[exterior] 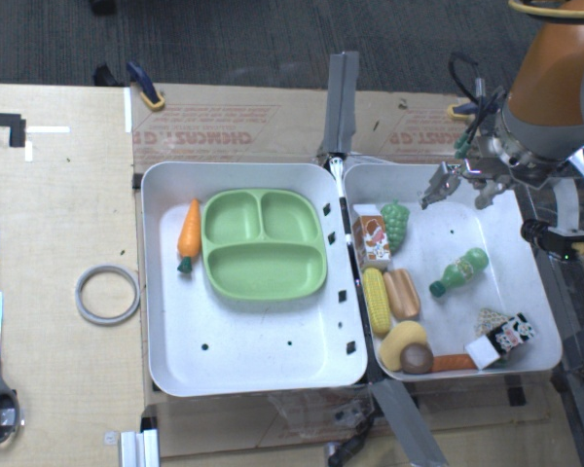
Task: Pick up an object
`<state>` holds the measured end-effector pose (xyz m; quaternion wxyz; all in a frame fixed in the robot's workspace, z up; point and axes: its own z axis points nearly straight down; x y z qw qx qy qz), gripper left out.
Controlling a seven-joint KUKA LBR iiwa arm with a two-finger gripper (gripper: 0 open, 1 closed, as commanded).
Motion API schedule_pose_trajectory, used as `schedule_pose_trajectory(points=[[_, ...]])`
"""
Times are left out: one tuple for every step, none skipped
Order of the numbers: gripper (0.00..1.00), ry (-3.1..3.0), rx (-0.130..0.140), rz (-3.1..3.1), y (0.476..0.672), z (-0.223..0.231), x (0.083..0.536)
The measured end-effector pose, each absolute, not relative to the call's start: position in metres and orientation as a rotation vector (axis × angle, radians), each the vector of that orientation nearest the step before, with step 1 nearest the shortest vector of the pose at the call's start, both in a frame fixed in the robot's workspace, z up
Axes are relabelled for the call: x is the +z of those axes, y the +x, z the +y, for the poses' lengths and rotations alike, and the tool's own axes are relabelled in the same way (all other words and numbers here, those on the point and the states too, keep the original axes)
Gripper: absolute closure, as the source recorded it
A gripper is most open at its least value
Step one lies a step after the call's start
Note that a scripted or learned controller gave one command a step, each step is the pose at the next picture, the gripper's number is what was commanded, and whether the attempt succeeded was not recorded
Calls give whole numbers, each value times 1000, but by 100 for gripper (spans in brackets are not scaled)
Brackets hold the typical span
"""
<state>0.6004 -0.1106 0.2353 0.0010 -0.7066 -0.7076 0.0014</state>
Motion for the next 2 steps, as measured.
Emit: schedule_pose_trajectory(points=[[0,-2186,4,-2252,484,-98,171],[0,-1865,1,-2525,487,-112,91]])
